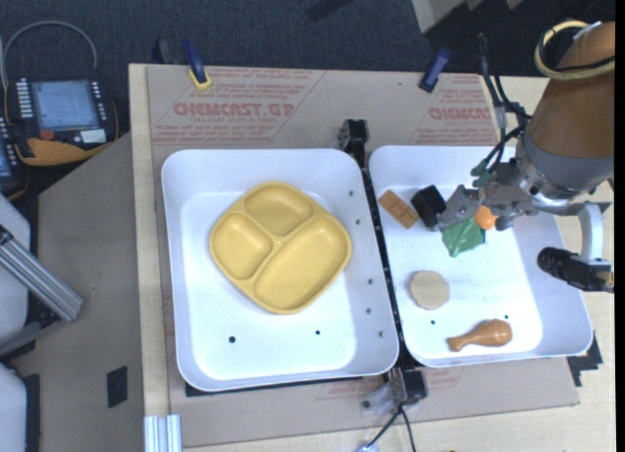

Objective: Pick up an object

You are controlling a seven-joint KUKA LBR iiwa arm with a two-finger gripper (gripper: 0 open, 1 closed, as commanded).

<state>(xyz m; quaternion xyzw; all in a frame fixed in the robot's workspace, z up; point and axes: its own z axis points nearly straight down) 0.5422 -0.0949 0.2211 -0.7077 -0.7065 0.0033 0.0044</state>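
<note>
Hand [467,214] low in the right bin [557,338], finger state unclear, over the green piece [463,237] beside the black block [428,205]; crowding there could cause a slip or a double grab.

Yellow divided plate [281,258] (left bin [186,245])

Left bin [186,274]: yellow tray [280,245] mid-floor, margins free.

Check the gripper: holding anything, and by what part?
Cannot tell. The gripper sits right over the green object in the right bin, but no grasp is visible.
</note>
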